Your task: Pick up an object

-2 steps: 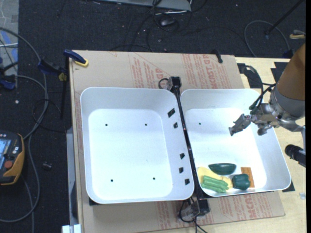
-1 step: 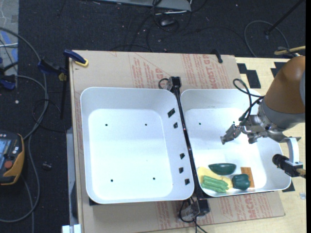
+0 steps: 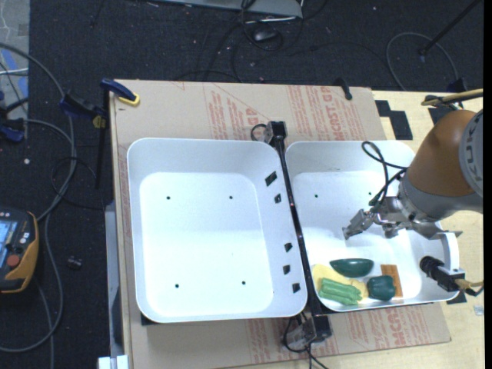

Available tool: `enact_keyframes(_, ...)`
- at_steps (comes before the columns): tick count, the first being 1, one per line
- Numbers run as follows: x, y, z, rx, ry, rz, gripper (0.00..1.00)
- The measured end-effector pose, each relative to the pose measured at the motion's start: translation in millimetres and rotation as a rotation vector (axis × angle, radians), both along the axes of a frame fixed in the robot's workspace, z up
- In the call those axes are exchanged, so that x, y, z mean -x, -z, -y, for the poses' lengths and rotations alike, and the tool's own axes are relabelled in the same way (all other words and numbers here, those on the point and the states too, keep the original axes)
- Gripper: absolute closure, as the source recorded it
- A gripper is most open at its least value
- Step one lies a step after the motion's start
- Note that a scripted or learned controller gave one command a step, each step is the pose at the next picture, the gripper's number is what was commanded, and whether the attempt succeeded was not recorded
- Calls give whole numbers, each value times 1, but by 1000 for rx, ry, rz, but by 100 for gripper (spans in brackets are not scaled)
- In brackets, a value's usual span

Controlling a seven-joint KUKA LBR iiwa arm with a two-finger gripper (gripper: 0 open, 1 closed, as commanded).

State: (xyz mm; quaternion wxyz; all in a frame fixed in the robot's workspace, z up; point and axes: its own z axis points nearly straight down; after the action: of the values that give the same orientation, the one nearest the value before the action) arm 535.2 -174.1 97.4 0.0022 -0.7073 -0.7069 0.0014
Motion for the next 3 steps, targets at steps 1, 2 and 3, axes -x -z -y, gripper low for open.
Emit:
enact_keyframes(1,-2,-13,0,1,0,5,100)
enact_keyframes(2,-2,-70,-10,2,-2,9,100)
enact_keyframes(3,1,-114,-4,2,0,8,100)
